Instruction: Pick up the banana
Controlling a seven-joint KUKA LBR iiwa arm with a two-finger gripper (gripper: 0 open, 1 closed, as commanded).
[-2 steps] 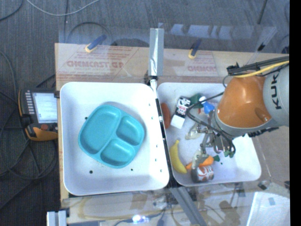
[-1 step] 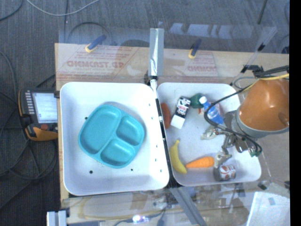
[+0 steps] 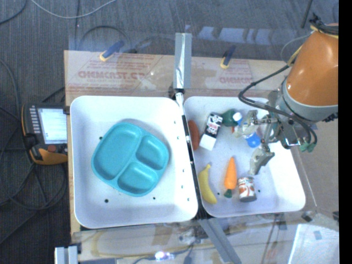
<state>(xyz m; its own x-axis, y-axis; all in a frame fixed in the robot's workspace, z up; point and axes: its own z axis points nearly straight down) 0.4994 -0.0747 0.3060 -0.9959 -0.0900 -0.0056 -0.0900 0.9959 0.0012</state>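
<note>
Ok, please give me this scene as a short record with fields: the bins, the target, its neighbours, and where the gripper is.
left bin: holds a teal divided plate
right bin: holds the banana and other small items
banana: lies near the bin's left wall, toward the front, free
carrot: right of the banana, apart from it
can: beside the carrot, on its right
gripper: above the right bin, right of the carrot, not at the banana
</note>
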